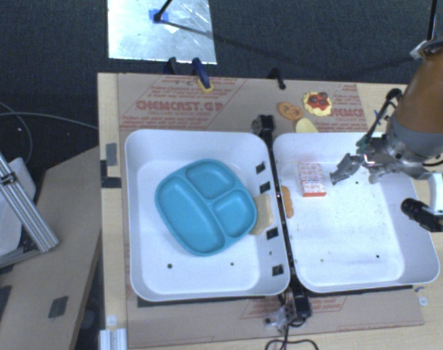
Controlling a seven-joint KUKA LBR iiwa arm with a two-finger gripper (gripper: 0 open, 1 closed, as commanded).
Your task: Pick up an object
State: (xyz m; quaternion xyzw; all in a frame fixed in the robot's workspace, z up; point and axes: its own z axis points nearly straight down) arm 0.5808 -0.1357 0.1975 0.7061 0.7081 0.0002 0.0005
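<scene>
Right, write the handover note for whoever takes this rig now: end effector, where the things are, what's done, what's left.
End effector: over the right bin, just right of the small red-and-white box, nothing between its fingers. Whether it is open or shut cannot be told from this view.
Things: the box lies in the right bin's upper left part. The blue divided plate sits in the left bin. A tan piece and an orange piece lie by the divider. Toy foods sit on the cardboard behind the bins.
Done: nothing picked.
Left: grasp and lift one object; the box looks nearest.
</scene>
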